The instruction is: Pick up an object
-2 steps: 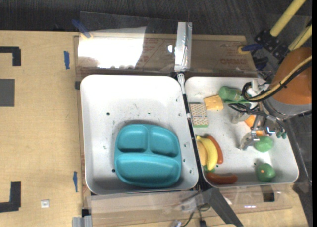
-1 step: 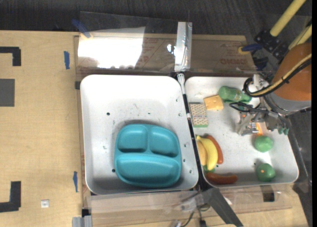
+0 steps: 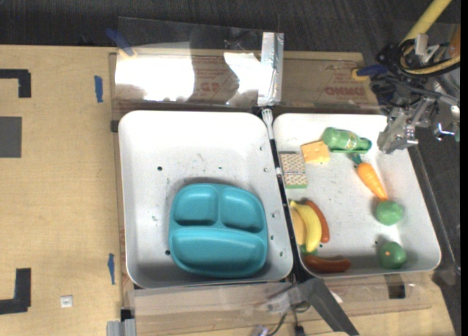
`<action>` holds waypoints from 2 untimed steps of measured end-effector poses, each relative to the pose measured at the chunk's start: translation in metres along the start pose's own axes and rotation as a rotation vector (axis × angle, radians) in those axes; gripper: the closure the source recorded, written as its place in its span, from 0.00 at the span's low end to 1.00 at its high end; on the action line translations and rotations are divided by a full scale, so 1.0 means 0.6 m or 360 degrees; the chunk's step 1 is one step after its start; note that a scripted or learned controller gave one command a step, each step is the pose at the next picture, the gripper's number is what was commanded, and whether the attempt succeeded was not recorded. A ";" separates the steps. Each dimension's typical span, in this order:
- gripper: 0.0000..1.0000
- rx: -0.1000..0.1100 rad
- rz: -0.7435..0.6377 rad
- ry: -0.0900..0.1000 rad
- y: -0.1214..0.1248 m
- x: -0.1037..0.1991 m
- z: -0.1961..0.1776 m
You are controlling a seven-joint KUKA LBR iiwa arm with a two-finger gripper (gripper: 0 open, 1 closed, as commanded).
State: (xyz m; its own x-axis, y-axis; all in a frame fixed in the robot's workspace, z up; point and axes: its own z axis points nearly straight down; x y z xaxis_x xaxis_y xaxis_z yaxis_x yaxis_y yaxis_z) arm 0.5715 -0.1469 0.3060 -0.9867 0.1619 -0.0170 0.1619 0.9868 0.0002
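so far nothing has been picked up. the gripper (image 3: 395, 139) hangs at the far right rim of the right bin (image 3: 428, 203), just beyond the green bottle (image 3: 345, 139), and nothing sits in it; whether it is apart or together cannot be told at this size. every candidate lies in the right bin: the bottle at the far end with a yellow block (image 3: 316, 152) beside it, a carrot (image 3: 371, 178) nearer the middle, two green balls (image 3: 388, 212) along the right wall, a banana (image 3: 307, 225) against the left wall, and a red sausage (image 3: 327, 263) at the near edge. a checked card (image 3: 292, 169) lies by the divider. the whole task looks to be left: descend on one thing, close, lift. the bottle and carrot are nearest.

the left bin (image 3: 139, 144) carries a teal tray (image 3: 218, 230). both bins rest on a brown cardboard surface (image 3: 58, 181) marked with black and blue tape; a clear sheet stands behind them, dark floor beyond.
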 end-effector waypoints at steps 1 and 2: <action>1.00 -0.0005 -0.0015 0.0026 0.138 -0.086 0.122; 1.00 -0.0006 -0.0014 -0.0003 0.137 -0.093 0.094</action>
State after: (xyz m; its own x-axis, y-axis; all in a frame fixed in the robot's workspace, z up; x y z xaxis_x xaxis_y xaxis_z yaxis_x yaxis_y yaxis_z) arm 0.6407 -0.0752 0.2506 -0.9880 0.1535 -0.0191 0.1535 0.9881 0.0038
